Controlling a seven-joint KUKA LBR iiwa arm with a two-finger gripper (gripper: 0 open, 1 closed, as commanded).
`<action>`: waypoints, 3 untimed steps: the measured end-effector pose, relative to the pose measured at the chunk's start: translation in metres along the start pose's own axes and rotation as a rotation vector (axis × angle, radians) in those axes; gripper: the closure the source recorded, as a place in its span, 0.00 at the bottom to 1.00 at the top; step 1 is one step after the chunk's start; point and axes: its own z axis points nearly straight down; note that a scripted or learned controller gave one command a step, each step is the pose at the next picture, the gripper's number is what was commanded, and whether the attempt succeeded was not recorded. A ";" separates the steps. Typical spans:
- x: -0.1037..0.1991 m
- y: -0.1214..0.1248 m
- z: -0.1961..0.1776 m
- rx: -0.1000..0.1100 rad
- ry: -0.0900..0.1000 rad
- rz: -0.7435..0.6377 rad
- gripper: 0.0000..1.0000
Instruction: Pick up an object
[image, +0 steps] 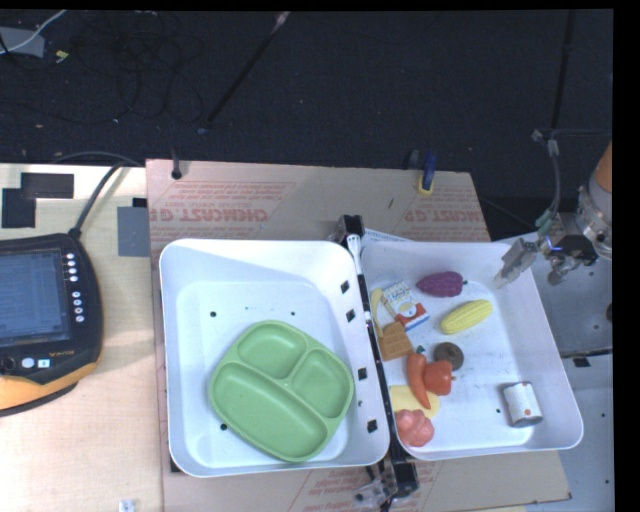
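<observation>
The tool (545, 252) was seen spread open, grasping nothing, over the right bin (560, 400) far rim, while the corn cob (466, 317) lay just below-left, judged light, stiff, slightly slippery, best taken across its middle.

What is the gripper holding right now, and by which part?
Nothing. The gripper hangs above the far right corner of the right bin, with nothing between its fingers. The corn and the can lie in the bin.
</observation>
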 end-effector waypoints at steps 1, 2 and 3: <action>0.063 -0.020 0.040 0.006 0.003 -0.003 0.00; 0.104 -0.037 0.169 -0.001 0.000 0.002 0.00; 0.069 0.064 0.179 -0.005 -0.001 -0.003 0.00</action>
